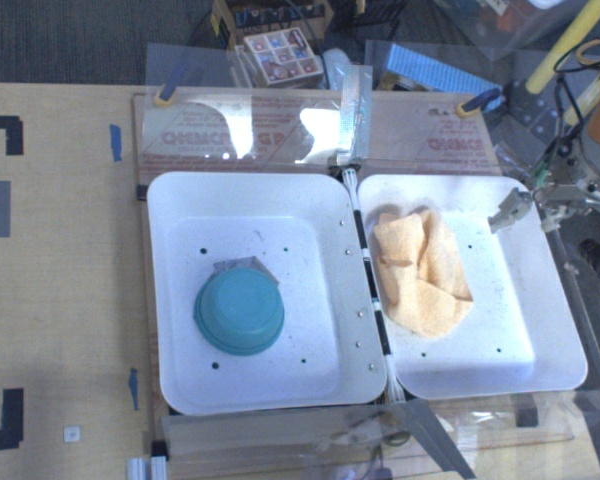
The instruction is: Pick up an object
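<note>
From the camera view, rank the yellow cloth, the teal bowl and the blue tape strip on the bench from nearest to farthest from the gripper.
Measured from the gripper:
1. Yellow cloth, in the right bin, left part.
2. Teal bowl, in the left bin.
3. Blue tape strip, on the bench beyond the left bin.

One camera sits high above the surface (60,268) and looks down at a slant. It is far enough back to see both white bins: the left bin (170,208) and the right bin (550,338), with floor clutter behind.
</note>
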